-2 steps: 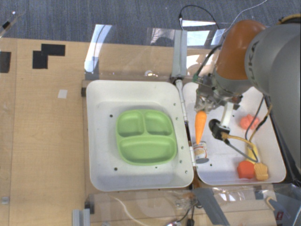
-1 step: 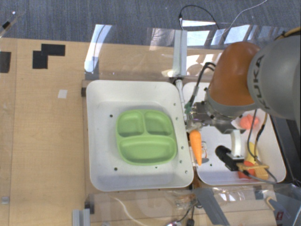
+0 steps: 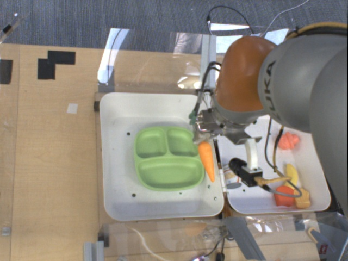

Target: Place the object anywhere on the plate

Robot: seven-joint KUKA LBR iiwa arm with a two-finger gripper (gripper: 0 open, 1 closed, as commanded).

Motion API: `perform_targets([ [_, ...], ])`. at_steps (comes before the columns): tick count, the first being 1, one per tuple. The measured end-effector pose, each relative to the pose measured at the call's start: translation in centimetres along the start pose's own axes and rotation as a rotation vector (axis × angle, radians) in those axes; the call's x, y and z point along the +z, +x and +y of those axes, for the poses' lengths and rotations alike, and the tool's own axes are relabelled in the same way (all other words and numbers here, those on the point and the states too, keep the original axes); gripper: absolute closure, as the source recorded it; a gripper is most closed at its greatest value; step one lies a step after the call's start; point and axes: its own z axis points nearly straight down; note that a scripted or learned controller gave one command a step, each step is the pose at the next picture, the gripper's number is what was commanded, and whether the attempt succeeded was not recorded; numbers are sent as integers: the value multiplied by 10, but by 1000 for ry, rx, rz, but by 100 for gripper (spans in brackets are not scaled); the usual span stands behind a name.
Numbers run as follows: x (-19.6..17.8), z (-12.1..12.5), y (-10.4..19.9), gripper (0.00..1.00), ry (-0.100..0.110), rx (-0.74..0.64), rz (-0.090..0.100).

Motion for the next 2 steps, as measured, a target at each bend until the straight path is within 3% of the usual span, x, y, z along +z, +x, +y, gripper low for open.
perform_targets([
  [1,0,0,0,0,0,1,0],
  [2,12,-60,-48,0,1,14,-1],
])
